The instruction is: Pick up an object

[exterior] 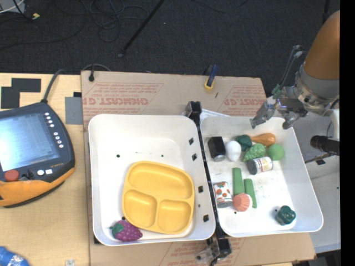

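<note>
Pincer (274, 117) open, just above carrot (263, 139).

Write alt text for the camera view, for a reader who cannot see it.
A grey arm's pincer hovers with fingers spread above the far edge of the right bin, which holds small toy foods and a bottle. The left bin holds a yellow divided tray and purple grapes.

Even, fairly bright overhead light; the white bins (144, 127) glare slightly and wash out, shadows are soft and short. The picture is mildly soft and grainy, and the floor (166, 26) beyond the worktop's (44, 226) far edge is dark.
</note>
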{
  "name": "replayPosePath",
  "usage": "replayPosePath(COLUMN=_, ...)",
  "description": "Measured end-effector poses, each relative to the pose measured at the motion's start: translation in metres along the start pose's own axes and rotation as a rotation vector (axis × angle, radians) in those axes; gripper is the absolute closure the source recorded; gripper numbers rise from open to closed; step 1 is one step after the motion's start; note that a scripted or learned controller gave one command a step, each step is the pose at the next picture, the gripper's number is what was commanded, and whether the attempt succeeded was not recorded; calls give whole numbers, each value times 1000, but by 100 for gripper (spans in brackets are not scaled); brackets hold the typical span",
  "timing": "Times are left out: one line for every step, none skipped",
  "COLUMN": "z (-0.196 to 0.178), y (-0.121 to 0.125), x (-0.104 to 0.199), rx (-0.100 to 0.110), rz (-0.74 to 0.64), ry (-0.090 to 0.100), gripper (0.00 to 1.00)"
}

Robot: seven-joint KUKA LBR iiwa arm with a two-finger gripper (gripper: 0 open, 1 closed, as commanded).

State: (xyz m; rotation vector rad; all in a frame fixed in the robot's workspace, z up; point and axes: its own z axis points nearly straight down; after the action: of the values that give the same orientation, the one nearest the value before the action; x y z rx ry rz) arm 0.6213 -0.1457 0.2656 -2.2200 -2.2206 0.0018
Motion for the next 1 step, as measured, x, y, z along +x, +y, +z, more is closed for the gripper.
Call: replayPosePath(z=-10, y=0, x=0, rx=0, rz=0, ry=1, gripper=100)
